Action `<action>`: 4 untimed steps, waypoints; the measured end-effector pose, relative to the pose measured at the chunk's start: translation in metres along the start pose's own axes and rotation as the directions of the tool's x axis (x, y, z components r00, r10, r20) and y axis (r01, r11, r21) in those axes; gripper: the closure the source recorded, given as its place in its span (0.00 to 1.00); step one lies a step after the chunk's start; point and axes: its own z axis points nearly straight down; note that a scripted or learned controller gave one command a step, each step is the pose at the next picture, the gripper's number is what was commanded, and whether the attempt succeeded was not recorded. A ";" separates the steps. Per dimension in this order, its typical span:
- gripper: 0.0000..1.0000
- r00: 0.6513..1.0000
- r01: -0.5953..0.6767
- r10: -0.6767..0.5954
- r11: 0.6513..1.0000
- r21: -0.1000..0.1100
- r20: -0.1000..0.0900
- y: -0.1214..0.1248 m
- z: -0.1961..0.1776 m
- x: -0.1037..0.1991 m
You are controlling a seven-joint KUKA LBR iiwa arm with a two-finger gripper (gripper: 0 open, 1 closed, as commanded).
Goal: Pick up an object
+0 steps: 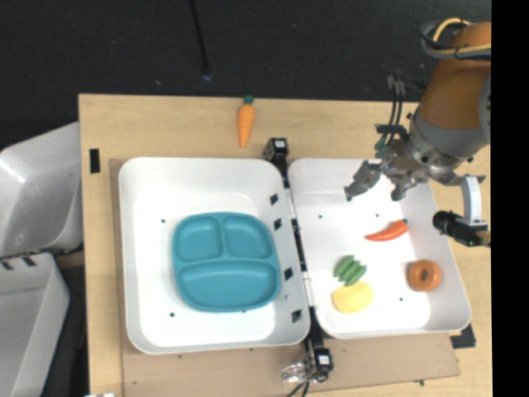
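Right now we see the gripper (382, 184) hanging over the far part of the right bin (446, 304), its two dark fingers spread apart with nothing between them. Nearest to us in that bin lie a yellow toy (352, 298) and, touching its far edge, a green toy (350, 269); a brown doughnut (424, 275) sits off toward the right wall. Just beyond them we spot the red chili pepper (387, 231), lying near the gripper, a little toward us and apart from its fingers. Over in the left bin (140, 246) we have a blue divided plate (225, 260) lying flat in the middle. Farther back, on the bare bench (165, 122) beyond the bins, a toy carrot (245, 121) rests alone. We watch the arm (450, 98) come in from the right, its orange band above the wrist, angled down toward the bin.
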 end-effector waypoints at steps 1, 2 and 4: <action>0.00 1.000 0.003 -0.003 1.000 -0.012 0.002 0.002 -0.007 0.000; 0.00 1.000 0.001 -0.001 1.000 -0.009 0.002 -0.001 0.036 0.003; 0.00 1.000 -0.001 0.001 1.000 -0.008 0.002 0.005 0.127 0.008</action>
